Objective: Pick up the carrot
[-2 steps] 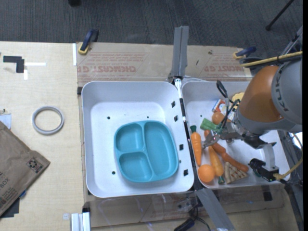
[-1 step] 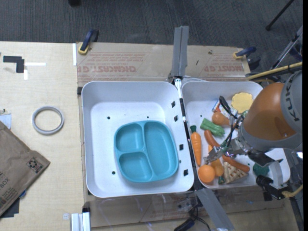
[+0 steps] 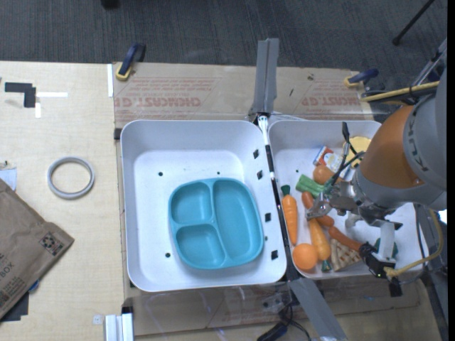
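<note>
Nearest, the left bin (image 3: pixel 142 212) holds a teal divided plate (image 3: pixel 215 222). Right bin (image 3: pixel 284 137): toy food, with the carrot (image 3: pixel 290 219) along its left wall, an orange (image 3: pixel 305 256) below it. Whether my gripper (image 3: pixel 325 206) grips, I cannot tell.

Two white bins sit side by side: the left bin (image 3: pixel 142 190) and the right bin (image 3: pixel 295 148). One blue divided plate (image 3: pixel 215 222) with three compartments, one tape ring (image 3: pixel 71 177), two blue clamps (image 3: pixel 130 60). At least two carrots (image 3: pixel 290 217), one orange (image 3: pixel 305 256); the remaining pile is too jumbled to count
</note>
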`<state>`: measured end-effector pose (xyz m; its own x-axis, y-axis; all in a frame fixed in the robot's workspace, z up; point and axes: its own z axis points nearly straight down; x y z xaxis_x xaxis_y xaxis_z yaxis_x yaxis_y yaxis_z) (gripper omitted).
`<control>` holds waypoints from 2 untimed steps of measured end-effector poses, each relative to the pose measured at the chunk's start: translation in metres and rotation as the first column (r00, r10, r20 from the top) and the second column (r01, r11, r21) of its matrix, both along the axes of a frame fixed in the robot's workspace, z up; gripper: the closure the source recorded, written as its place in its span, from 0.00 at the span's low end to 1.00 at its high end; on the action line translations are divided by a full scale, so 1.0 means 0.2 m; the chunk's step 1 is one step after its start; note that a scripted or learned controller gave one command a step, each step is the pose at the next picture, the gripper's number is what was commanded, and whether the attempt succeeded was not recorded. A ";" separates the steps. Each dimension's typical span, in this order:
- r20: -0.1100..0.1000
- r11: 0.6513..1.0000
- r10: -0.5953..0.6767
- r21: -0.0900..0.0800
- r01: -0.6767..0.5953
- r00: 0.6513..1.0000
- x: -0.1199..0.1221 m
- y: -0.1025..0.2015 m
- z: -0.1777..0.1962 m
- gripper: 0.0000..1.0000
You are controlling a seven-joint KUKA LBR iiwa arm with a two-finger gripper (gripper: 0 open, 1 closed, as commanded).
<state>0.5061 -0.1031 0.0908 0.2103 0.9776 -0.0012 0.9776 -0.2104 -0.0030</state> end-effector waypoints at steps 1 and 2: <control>-0.001 1.000 0.006 0.001 -0.006 1.000 -0.15 0.02 0.00 0.00; 0.000 1.000 0.005 0.000 -0.005 1.000 -0.14 0.01 0.04 1.00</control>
<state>0.4771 -0.1005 0.0994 0.2058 0.9786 -0.0013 0.9786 -0.2058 -0.0027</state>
